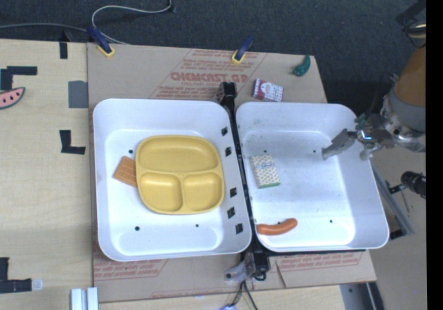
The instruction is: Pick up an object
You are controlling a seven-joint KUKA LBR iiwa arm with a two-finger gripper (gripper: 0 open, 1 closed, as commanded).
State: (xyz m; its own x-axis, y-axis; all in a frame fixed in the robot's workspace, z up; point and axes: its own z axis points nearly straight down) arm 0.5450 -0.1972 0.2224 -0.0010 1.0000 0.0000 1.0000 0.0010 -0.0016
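Note:
The right bin point(360, 184) holds a small pale green-and-white packet point(265, 171) near its left side and an orange sausage-shaped toy point(277, 226) at its front left. My gripper point(333, 147) hangs over the right part of this bin, well to the right of the packet, reaching in from the arm at the right edge. Nothing shows between its fingers. In the left bin point(111, 163) lies a yellow divided plate point(181, 173) with a brown waffle-like piece point(125, 171) tucked at its left edge.
A small dark red packet point(266, 90) and a green clip point(302, 66) lie on the cardboard behind the bins. Yellow-blue clamps point(241, 53) hold the cardboard's back edge. A black bracket point(227, 93) joins the bins at the back.

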